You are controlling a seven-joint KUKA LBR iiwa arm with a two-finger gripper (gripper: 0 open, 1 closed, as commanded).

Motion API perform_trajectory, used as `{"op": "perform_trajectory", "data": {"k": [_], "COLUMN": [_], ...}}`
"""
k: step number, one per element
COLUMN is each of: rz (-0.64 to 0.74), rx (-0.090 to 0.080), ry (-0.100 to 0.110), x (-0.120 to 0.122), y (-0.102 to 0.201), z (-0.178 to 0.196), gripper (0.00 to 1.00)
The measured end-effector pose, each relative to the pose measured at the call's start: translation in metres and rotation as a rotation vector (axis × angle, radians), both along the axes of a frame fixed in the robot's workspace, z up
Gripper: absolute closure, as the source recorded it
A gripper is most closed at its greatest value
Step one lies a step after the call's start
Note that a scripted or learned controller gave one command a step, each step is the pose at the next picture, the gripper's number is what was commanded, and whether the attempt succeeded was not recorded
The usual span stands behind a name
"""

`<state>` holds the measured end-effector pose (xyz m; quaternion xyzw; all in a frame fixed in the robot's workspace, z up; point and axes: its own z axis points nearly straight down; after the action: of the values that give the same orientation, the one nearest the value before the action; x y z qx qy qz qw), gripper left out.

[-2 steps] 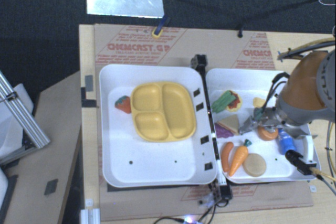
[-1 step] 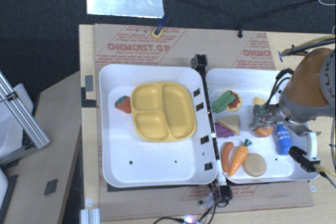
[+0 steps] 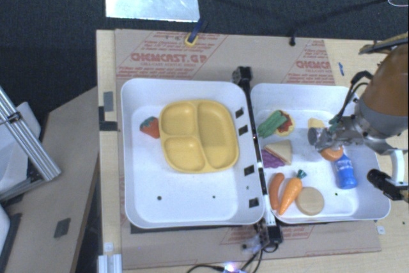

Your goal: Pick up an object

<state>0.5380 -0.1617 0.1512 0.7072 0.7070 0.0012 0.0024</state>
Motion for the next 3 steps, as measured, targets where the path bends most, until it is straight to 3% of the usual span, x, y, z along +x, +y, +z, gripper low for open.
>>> {"op": "perform_trajectory", "data": {"k": [1,2,3], "rz": [0.005,0.005,0.008], "rx": [0.0,0.001,0.003], "ry": [-0.003,0.001,0.004], "x": [0.012,0.013,0.011], "y": [0.001,0.001,0.045], "z": [0.055,0.074,0.073], "gripper": [1.0,1.0,1.0]}}
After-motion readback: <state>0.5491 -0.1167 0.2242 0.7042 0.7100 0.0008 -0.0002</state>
